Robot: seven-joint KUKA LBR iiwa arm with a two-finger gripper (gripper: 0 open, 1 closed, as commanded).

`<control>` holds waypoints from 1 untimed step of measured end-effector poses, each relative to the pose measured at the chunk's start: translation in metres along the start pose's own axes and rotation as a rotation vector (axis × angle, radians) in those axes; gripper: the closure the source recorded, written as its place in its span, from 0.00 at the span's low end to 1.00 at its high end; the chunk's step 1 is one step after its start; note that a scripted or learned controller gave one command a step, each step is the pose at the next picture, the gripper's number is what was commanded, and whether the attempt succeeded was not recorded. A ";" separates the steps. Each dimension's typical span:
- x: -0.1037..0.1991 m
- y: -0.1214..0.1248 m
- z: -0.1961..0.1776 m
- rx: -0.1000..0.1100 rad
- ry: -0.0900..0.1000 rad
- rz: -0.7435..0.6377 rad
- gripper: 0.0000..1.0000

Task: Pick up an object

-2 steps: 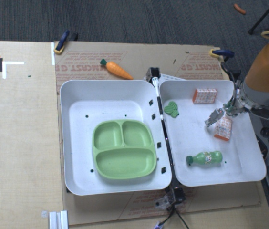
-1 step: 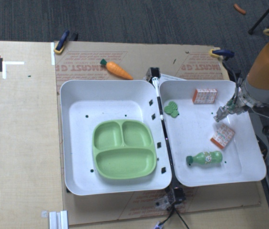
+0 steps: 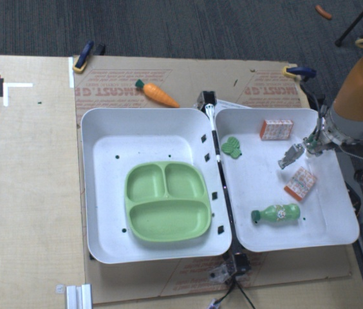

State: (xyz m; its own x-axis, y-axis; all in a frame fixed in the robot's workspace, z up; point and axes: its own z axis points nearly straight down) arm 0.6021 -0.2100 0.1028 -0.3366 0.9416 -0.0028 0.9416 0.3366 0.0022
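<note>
The pincer [image 3: 291, 156] hangs over the right bin [image 3: 336, 234], in the right middle of the frame. It holds nothing. It looks too small and blurry to say if it is apart or together, so I cannot tell.

The closest thing to it is a little red and white box [image 3: 300, 183], just below it in the frame. The box lies flat on the bin floor. Its long side runs at a slant, from lower left up to upper right. I think it is light and stiff, like card, and not slippery. A good hold would be across its short side, near the middle. Squeezing too hard could dent it.

A second box [image 3: 277, 129] like it lies near the top of the same bin, its long side going left to right.

A green bottle [image 3: 276, 214] lies on its side near the bottom of that bin. Its cap points left and its long side runs left to right. It looks smooth and round, so it may roll or slip.

A small green toy [image 3: 232, 147] sits at the bin's upper left. A green plate [image 3: 167, 202] lies in the left bin [image 3: 104, 134]. An orange carrot [image 3: 158, 93] lies on the counter [image 3: 27, 185] above the bins.
</note>
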 end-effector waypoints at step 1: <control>0.011 -0.040 0.010 0.002 0.003 -0.169 0.00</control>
State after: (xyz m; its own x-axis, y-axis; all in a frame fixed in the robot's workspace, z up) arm 0.5604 -0.2129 0.0923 -0.4900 0.8717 0.0002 0.8717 0.4900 0.0001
